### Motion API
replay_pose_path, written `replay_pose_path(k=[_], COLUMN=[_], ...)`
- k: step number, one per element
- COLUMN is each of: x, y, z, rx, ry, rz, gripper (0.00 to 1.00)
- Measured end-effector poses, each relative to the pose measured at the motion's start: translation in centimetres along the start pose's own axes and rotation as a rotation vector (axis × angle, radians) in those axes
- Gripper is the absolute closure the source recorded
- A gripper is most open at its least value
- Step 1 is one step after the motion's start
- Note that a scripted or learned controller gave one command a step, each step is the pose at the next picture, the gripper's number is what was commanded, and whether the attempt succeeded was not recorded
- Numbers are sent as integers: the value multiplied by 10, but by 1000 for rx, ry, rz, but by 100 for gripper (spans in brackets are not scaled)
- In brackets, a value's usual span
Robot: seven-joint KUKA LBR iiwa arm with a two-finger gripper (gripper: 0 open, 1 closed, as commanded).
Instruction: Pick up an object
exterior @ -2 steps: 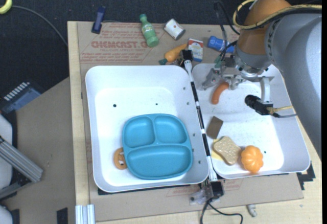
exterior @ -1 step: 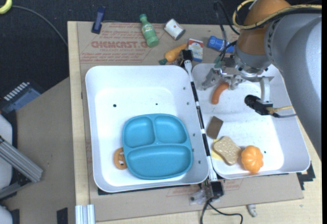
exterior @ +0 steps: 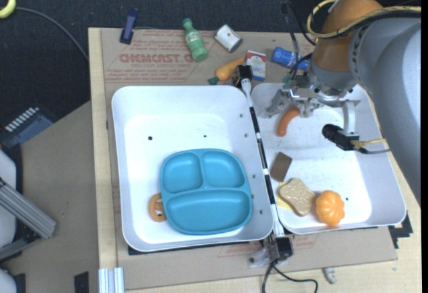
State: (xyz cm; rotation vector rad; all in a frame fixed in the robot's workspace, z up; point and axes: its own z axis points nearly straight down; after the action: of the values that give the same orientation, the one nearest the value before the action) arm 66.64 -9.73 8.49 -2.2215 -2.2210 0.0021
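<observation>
Sausage (exterior: 287,122) lies at 11 o'clock in right bin (exterior: 374,218), gripper (exterior: 297,103) right above it. Finger state: can't tell, probably touching it.

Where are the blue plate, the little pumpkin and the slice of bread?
blue plate (exterior: 204,190): camera view, on the ridge between its compartments.
little pumpkin (exterior: 330,207): camera view, middle of its orange body.
slice of bread (exterior: 297,195): camera view, centre of its tan face.

The cardboard sheet (exterior: 160,57) under the bins reads "CHEMCAST" in red.
</observation>
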Motion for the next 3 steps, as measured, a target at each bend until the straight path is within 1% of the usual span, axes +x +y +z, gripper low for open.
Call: replay_pose_path(k=[3], x=[3], y=[0], z=[0], rx=[1], ry=[0], rz=[0], gripper=[0])
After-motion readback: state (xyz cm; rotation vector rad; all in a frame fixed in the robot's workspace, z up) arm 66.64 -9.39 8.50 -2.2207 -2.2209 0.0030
